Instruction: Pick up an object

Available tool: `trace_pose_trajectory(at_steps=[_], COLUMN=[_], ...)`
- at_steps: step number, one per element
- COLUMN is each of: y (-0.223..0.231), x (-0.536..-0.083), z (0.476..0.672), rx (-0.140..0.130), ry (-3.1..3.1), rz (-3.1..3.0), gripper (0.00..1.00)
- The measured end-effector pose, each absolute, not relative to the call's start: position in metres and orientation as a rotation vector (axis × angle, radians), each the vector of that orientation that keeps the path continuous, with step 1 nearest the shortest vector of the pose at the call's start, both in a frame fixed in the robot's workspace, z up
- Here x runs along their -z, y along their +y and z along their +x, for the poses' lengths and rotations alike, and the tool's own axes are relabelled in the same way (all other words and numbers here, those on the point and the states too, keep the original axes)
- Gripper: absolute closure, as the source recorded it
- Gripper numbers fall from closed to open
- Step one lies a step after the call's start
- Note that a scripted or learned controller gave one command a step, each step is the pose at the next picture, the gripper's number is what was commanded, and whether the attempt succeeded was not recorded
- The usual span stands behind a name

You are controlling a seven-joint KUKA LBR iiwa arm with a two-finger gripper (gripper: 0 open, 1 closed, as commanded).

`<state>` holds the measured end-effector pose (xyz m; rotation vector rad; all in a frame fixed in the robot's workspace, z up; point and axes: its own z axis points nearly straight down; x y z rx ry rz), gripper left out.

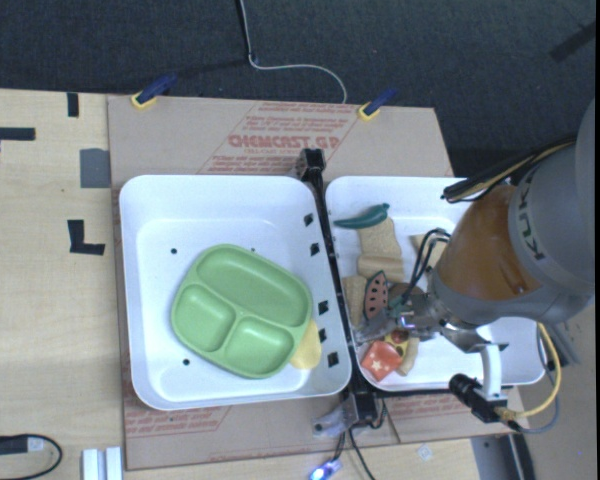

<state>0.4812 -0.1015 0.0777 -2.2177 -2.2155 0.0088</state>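
Observation:
In the right bin (520,366), several small toy foods lie along the left wall. A dark green pod (362,215) is at the far end, and a tan block (378,240) sits just below it. A watermelon slice (375,295) lies further toward the front, with a red piece (380,361) near the front wall. The grey arm with its orange band (485,253) reaches in from the right. Its gripper (402,318) is low over the pile, between the watermelon slice and the red piece. The wrist hides what is directly under it.
The left bin (150,268) holds a light green divided plate (240,310) with a small yellow piece (306,347) at its right edge. A black clip and divider (313,168) join the bins. A cable (280,63) runs behind, over cardboard and bench.

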Motion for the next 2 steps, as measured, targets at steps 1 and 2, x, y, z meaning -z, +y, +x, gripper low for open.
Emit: trace_pose_trajectory(at_steps=[1,2], y=[-0.1,-0.009], x=[-0.089,-0.187], z=[0.481,0.52], rx=[-0.014,0.007], ry=[-2.212,-2.236], rz=[-2.212,-2.208], gripper=[1.0,1.0])
